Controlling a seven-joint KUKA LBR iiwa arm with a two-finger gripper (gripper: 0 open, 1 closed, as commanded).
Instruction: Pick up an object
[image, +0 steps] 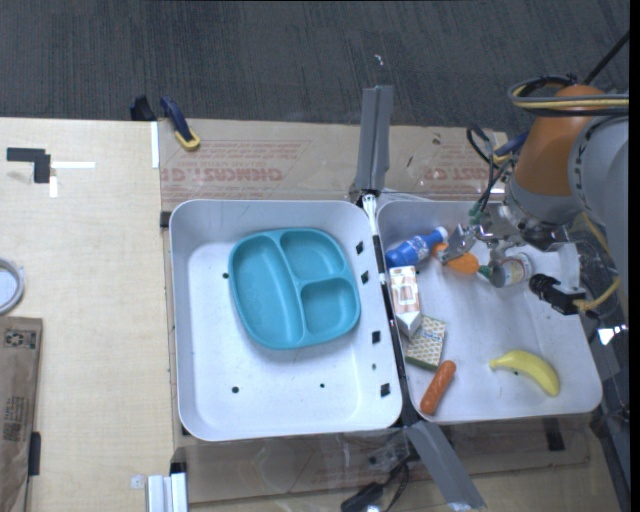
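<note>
**Arm poised over the far end of the right bin, a pick yet to be made**

Nearest lay a hot dog (437, 387), long axis near-to-far, and a banana (527, 370), tips left and right; beyond them, a sponge (427, 342) and small carton (404, 297). At the far end, the gripper (476, 243) hovered just beside a small orange object (462, 264) and a blue bottle (415, 247) pointing left-right. Whether it had closed could not be told; next, seemingly, descent and closure. The left bin (200, 380) held a blue divided plate (294, 287).
</note>
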